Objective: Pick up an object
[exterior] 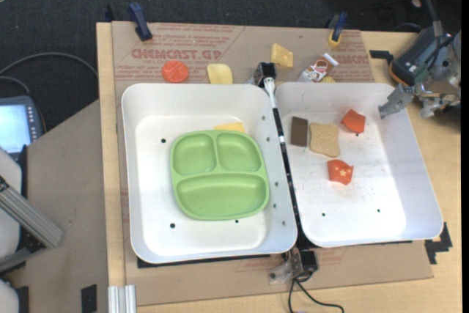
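Two white bins side by side on the bench; left bin (139, 157) holds a green divided plate (218, 174), three compartments, lying flat near the bin's middle; a pale yellow piece (230, 127) pokes out from under the plate's far edge.

Right bin (410, 187) holds four small items, all in its far-left half: a dark brown block (299, 131) touching a tan slice like bread (324, 139) on its right; an orange-red block (354, 121) farther right, apart from the slice; a red piece with pale specks (340, 171) nearer the camera, just below the slice, not touching it.

Arm enters from the right; gripper (399, 99) sits at the far-right rim of the right bin, well apart from all four items; nothing seen between its fingers. Whether the pincer is released or clenched I cannot tell; only one grey finger-like part reads clearly, the rest blurs into the wrist.

On the cardboard behind the bins: a red-orange disc (175, 71), a yellow lump (219, 73), a yellow wedge (281, 54), a small red-and-white packet (317, 70); two blue clamps (139, 21) pin the far edge.
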You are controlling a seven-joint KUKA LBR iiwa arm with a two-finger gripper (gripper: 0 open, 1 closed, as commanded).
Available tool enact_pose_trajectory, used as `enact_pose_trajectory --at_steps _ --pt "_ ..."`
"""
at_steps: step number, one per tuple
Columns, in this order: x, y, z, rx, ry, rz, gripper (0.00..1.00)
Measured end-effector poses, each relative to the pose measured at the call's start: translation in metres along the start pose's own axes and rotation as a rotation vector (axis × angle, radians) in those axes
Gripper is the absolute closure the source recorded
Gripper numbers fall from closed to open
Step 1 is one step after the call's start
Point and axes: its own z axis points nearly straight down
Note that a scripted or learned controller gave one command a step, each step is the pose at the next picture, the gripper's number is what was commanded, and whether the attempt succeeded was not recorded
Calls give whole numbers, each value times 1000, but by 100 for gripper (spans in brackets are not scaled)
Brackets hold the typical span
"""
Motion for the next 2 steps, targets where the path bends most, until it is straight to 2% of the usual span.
enact_pose_trajectory --at_steps 1,2 --pt "17 82 69 -2 0 -4 0" --pt "8 44 165 12 3 3 0"
